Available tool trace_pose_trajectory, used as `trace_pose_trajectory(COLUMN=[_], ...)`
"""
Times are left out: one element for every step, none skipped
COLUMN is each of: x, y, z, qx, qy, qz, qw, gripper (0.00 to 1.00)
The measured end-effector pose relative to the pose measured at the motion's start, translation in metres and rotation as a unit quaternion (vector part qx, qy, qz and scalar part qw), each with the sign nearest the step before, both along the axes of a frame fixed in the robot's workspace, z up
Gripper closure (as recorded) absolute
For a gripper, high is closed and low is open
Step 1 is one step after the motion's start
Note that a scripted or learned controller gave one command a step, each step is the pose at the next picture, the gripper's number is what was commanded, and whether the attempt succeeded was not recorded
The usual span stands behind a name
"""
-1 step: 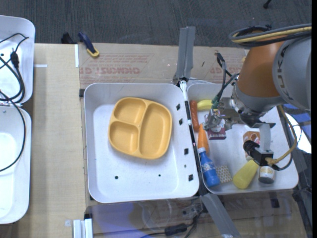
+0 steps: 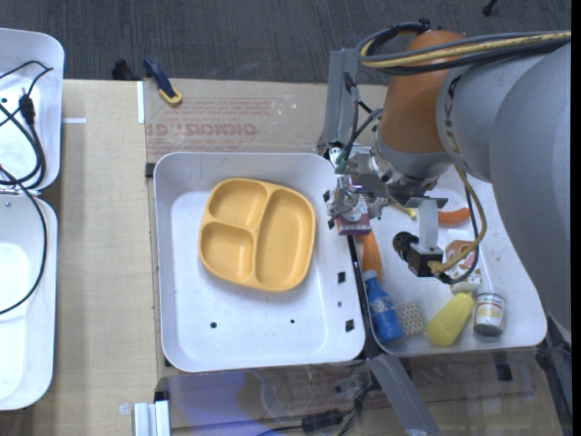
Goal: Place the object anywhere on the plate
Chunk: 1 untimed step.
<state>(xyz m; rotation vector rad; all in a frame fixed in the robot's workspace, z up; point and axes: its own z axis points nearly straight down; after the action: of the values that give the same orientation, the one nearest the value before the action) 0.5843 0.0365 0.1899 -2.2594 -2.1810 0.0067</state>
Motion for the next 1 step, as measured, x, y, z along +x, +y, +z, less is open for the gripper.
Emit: trace_pose_trajectory(x=[0.0169], y=[0.0608], z=[0.0005], qx=[-0.0003], qy=[-0.001], qz=[0.038], qw=[0.9993], gripper=[1.0])
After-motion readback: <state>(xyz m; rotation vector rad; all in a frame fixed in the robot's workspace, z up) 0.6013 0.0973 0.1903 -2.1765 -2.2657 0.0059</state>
